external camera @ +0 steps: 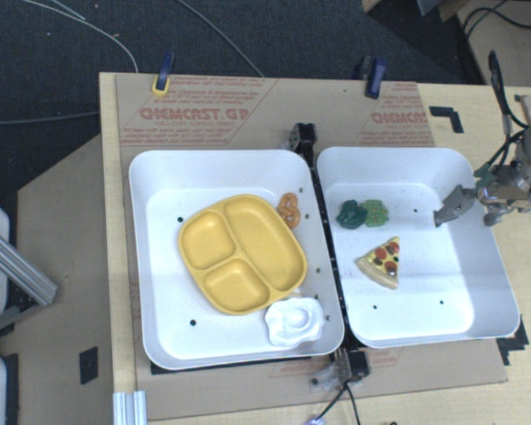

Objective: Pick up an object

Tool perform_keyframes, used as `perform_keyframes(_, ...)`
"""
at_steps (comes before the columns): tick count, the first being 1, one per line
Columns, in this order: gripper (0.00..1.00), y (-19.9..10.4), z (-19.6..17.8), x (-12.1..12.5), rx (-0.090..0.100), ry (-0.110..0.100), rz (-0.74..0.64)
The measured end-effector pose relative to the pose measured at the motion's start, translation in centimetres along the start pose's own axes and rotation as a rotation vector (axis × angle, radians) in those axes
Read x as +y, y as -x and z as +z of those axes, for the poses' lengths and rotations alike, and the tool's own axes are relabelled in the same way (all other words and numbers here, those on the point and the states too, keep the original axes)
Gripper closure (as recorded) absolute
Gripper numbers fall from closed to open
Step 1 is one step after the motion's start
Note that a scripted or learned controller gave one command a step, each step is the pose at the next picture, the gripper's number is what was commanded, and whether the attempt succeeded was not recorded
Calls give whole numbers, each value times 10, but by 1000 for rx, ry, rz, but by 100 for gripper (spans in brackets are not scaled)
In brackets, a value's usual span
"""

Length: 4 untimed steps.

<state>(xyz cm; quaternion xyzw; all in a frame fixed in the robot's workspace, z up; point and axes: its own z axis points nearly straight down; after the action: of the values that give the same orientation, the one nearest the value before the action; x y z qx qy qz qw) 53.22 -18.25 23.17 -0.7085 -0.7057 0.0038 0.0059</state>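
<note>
Bright, even overhead light, daylight-white. White bins (150, 237) near overexposed, faint glare on their floors, little surface detail. Shadows soft and short, tucked along bin walls and under yellow divided plate (242, 252). Dark floor at top underexposed. Focus reasonably sharp mid-frame; slight softness and coarse grain overall. Gripper (465, 204) at right edge slightly blurred.

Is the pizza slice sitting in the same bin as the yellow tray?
No, the pizza slice lies in the right bin below the broccoli, while the yellow tray sits in the left bin.
</note>
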Motion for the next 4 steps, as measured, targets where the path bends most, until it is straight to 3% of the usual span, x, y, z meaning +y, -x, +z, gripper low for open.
perform_keyframes(1,0,-1,-7,3,-3,14,-4)
perform_keyframes(3,0,-1,117,-4,-1,7,-3)
perform_keyframes(4,0,-2,149,-5,-1,9,-4)
